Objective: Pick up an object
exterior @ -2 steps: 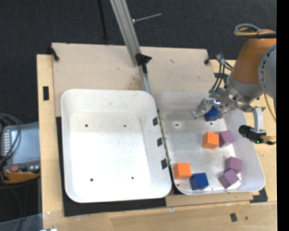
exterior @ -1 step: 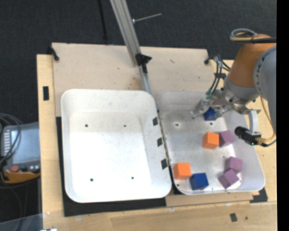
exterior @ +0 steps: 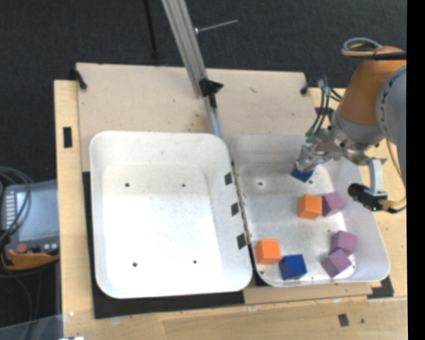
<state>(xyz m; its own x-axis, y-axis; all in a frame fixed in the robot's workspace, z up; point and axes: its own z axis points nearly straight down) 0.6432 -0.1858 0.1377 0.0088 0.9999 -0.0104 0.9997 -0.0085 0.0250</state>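
I am reaching in from the right, my grey arm with its orange band (exterior: 365, 83) hanging over the far part of the right bin (exterior: 269, 163). My claw (exterior: 308, 163) is pointing down toward the bin floor, and a blue block (exterior: 302, 173) is sitting right at its tips, tilted, with its upper edge hidden under the fingers. It is looking as though I am pinching that blue block between my fingers, though from this slanted view I cannot tell whether it is off the floor or resting on it. Nearer the camera, an orange cube (exterior: 310, 207) is lying just beside a purple cube (exterior: 333, 203), the two touching or nearly so. Toward the near edge of the same bin, a second orange cube (exterior: 268, 250) is sitting close to the dividing wall, with a darker blue cube (exterior: 292, 266) just beside it. Two more purple cubes (exterior: 339, 252) are lying together near the right corner, one behind the other. The left bin (exterior: 163, 211) is lying alongside, its white floor speckled with small dark marks.
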